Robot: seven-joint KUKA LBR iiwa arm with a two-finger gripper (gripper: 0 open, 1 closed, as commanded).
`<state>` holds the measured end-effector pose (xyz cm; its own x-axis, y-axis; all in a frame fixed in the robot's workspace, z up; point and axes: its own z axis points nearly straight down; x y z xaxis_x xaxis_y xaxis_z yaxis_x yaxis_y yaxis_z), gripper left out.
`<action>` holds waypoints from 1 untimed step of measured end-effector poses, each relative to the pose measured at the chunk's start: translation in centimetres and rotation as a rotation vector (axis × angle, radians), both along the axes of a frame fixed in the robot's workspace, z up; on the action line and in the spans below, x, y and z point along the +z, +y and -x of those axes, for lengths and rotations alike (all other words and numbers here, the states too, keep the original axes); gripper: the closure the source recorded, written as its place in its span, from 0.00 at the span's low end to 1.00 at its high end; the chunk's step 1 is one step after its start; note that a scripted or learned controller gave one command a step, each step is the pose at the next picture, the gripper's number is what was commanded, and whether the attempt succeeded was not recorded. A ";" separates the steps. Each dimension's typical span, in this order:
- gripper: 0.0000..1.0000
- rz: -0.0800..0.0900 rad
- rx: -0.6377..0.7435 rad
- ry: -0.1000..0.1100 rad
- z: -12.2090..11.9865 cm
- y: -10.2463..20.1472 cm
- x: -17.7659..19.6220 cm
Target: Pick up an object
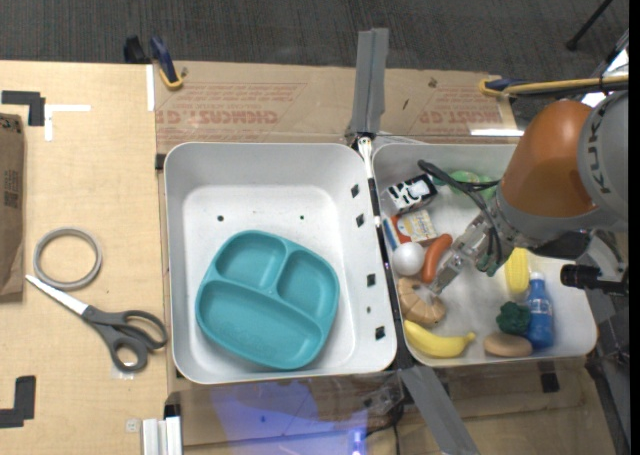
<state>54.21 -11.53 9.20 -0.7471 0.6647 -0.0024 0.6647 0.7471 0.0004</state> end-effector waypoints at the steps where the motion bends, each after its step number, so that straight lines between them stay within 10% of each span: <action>1: 0.00 -0.001 -0.038 0.001 -0.3 2.1 0.0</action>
<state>54.54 -9.47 9.17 -0.7211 0.6929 -0.0016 0.6929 0.7211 0.0004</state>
